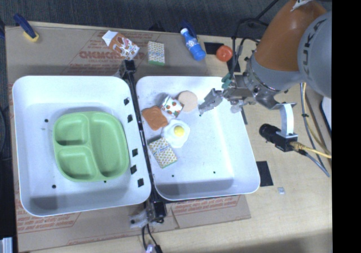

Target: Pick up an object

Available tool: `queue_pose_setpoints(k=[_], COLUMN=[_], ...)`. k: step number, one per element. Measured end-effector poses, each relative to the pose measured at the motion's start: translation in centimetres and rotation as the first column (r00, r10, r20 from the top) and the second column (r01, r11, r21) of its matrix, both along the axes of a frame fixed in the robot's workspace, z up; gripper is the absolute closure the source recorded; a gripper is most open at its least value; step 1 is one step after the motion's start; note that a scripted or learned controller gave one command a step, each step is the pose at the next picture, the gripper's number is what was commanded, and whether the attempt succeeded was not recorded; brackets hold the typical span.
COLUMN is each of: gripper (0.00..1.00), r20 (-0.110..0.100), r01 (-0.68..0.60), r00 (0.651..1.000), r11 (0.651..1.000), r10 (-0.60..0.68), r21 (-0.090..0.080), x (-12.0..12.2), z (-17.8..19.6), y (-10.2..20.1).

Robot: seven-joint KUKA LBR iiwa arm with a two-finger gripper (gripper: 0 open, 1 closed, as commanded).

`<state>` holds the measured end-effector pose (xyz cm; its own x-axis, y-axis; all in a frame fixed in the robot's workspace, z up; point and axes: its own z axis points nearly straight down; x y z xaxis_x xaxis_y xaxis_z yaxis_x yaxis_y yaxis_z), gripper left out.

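The hand (206, 103) hovers in the right white bin (237, 159), whether spread I cannot tell, nothing visibly pinched; approach step, with the round pink disc (188, 100) just left needing a short descent

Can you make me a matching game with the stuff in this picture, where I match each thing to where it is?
Things:
1. green tray
2. fried egg
3. blue bottle
4. claw

Places:
A. on the bench behind the bins
B. in the left bin
C. above the right bin, near its back
D. in the middle of the right bin's pile of toys

Pairs: 1-B, 2-D, 3-A, 4-C
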<state>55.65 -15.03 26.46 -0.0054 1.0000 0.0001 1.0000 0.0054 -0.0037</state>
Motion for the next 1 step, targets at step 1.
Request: queue_pose_setpoints(k=[1], gripper=[0.0], r20=[-0.004], r01=[-0.001], r00=[1.0], r11=[1.0], r10=[0.001], r21=[0.001], x=[-1.35], z=[-11.08], y=[-0.77])
